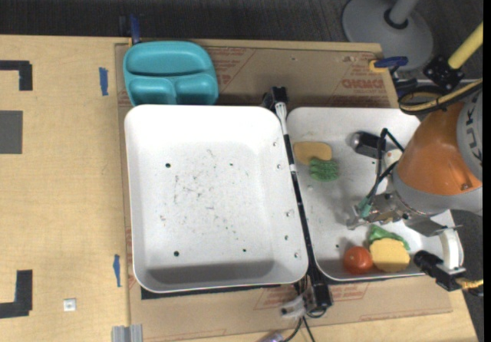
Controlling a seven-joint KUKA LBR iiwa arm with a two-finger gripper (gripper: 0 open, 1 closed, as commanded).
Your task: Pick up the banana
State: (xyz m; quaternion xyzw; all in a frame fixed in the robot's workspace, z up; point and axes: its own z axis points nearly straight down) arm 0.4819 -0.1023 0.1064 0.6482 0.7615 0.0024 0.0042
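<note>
- Banana [312,152]: my best read is the pale yellow piece lying flat in the right bin [337,122], upper-left area, close to the divider between the bins. Nothing grips it.
- Green ridged item [324,171] sits just below it, touching or nearly touching; can't tell which.
- Gripper [374,212] hangs over the middle of the right bin, well apart from the banana, nearer the cluster at the bin's lower edge: red tomato-like ball [357,258], yellow block [390,255], green piece [380,234].
- Finger state: can't tell, wrist and cabling hide the tips.
- Left bin [207,122] bears only scuffs. Teal tray [169,72] sits behind it, off the bins.
- Step, as I judge it: approach phase, pick not yet made.
- Next move calls for travel up-left across the bin to sit over the banana, then a descent with fingers straddling its short axis.
- Risk: green item alongside could get clipped or grabbed instead.
</note>
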